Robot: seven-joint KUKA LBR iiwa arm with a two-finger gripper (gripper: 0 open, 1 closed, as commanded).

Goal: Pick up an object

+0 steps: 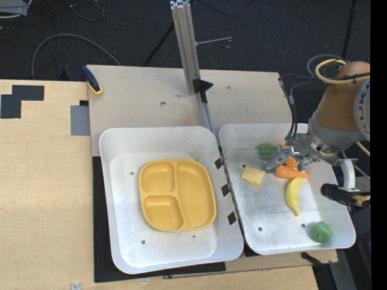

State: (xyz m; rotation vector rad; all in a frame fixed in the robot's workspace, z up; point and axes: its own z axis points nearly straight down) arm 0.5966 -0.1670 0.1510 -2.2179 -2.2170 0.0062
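My gripper (291, 157) is low in the right bin (266, 222), near its far right side. It sits right over an orange toy (290, 172), perhaps a carrot or pepper, whose top it hides. A green toy vegetable (264, 150) lies just left of the gripper. A pale yellow cheese wedge (253, 176) rests further left and nearer. A yellow banana (294, 196) lies just in front of the orange toy. A green round fruit (320, 232) sits in the bin's near right corner.
The left bin (121, 234) holds a yellow divided plate (178, 194) at its middle. A metal post (186, 47) stands behind the bins. Black clips (225, 189) line the seam between the bins. The near left part of the right bin is bare.
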